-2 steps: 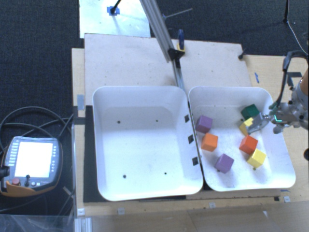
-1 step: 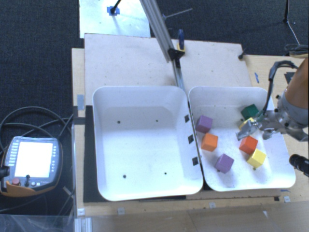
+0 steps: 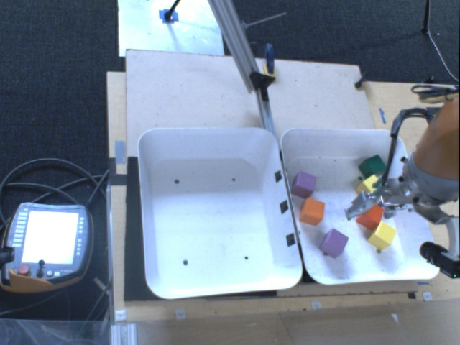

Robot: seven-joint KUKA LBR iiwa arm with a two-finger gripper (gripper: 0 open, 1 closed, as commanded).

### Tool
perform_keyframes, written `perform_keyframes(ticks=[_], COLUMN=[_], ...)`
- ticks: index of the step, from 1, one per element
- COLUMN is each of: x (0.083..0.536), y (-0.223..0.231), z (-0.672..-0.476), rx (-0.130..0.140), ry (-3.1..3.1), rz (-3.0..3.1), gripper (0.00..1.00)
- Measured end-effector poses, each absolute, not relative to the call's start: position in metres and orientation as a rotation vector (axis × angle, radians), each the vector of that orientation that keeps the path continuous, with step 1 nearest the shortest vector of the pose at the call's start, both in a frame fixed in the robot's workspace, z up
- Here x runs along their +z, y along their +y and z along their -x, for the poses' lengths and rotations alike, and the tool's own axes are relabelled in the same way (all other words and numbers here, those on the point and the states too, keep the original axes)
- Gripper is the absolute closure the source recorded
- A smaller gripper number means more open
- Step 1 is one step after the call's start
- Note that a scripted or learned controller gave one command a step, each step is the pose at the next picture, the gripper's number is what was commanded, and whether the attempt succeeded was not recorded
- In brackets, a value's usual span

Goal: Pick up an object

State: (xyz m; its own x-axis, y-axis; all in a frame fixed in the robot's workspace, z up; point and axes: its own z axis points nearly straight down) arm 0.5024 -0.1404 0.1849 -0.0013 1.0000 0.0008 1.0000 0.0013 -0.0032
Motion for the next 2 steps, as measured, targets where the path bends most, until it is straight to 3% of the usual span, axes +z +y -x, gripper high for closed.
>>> perform_keyframes(ticks=[1,2], x=[0.143,0.156], y=[-0.144,-0.144], z=[-0.500,-0.502], rx=[0.002,-0.004], ry=[-2.221,-2.229], rz=[2.218,2.219], gripper=[0.00,1.00])
